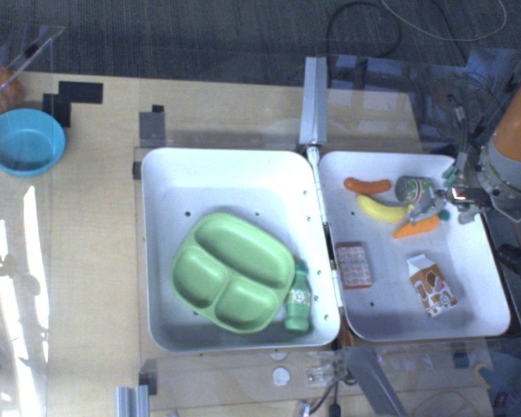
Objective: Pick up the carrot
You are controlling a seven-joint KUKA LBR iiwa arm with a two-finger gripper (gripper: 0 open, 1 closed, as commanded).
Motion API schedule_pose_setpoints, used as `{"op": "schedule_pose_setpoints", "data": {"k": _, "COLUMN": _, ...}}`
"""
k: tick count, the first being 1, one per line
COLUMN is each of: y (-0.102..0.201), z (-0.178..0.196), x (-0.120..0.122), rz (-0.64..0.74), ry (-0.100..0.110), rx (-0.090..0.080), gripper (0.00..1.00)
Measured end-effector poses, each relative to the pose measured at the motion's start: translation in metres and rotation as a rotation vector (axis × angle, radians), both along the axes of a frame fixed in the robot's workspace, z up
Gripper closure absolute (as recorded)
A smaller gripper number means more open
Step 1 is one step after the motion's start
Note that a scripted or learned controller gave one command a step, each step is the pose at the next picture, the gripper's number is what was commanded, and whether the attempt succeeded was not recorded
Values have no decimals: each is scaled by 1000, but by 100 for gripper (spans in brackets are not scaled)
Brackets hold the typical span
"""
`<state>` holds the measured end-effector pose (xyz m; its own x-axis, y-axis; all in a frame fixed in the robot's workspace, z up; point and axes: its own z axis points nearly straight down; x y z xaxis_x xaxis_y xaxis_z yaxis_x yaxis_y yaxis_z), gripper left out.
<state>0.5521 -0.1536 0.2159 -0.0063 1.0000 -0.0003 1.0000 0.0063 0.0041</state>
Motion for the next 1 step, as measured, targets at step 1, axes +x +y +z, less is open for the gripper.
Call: {"op": "schedule_pose_setpoints", "data": {"k": 1, "y": 5, "z": -108, "x": 71, "rz": 87, "ry": -5, "rx": -2, "gripper": 0}}
